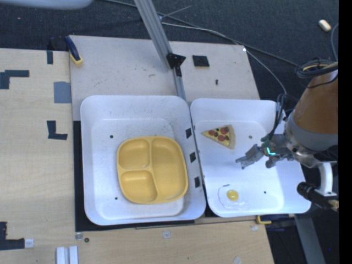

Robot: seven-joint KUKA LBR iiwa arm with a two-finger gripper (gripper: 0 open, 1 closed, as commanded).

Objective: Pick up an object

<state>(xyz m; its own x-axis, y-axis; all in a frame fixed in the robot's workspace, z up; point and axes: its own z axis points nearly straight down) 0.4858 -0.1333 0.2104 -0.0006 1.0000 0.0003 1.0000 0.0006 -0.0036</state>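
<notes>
A toy pizza slice [221, 135] lies in the upper left part of the right bin [258, 111]. A toy fried egg [231, 196] lies near that bin's front edge. My gripper [248, 159] hangs over the middle of the right bin, to the right of and below the pizza slice and above the egg. Its grey fingers point left and nothing shows between them. A yellow divided plate [152, 168] rests in the left bin [96, 147].
The grey arm with its orange band [319, 106] comes in over the right bin's right edge. A slanted metal pole [157, 29] runs down to the bins' back edge. Cables cross the dark floor behind the bench.
</notes>
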